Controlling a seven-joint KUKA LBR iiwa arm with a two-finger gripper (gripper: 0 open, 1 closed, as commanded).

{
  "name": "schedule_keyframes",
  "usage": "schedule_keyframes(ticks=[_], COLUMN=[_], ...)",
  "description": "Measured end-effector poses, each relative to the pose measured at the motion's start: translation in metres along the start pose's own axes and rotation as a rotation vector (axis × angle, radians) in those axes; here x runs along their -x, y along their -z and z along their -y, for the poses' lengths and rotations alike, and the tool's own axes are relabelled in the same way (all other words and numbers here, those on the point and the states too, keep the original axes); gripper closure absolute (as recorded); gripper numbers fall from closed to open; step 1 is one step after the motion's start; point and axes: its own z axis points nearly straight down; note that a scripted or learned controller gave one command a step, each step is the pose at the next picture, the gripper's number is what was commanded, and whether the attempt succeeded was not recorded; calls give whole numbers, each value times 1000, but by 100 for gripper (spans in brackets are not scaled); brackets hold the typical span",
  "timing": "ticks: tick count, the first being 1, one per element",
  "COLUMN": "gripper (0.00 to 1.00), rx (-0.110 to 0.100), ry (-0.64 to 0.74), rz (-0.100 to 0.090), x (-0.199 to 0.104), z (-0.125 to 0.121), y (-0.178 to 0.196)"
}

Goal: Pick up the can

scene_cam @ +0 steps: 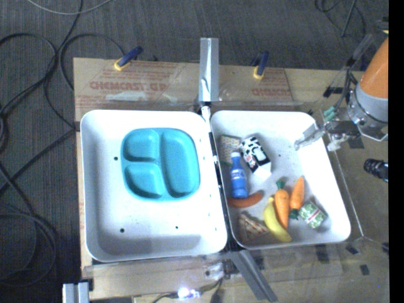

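Observation:
The can [311, 214] is small, green and white with a red patch, and lies on its side in the front right corner of the right bin [328, 169]. It touches the tip of an orange carrot [297, 192]. My gripper [320, 139] hangs over the bin's back right rim, well behind the can. Its fingers are spread open with nothing between them.
The right bin also holds a blue bottle [238, 175], a cow-patterned carton [254, 153], a sausage [246, 199], a banana [276, 225], a second carrot [282, 207] and a brown slice [252, 226]. A blue divided plate [161, 163] lies in the left bin [101, 219].

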Motion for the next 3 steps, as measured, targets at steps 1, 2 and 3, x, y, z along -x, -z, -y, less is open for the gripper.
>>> schedule_keyframes(ticks=[1, 2, 3], gripper=[100, 0, 0], rx=[-1, -1, 1], ry=[3, 3, 90], rz=[-2, -2, 6], x=[-2, -2, -11], z=[-1, -1, -33], y=[9, 8, 11])
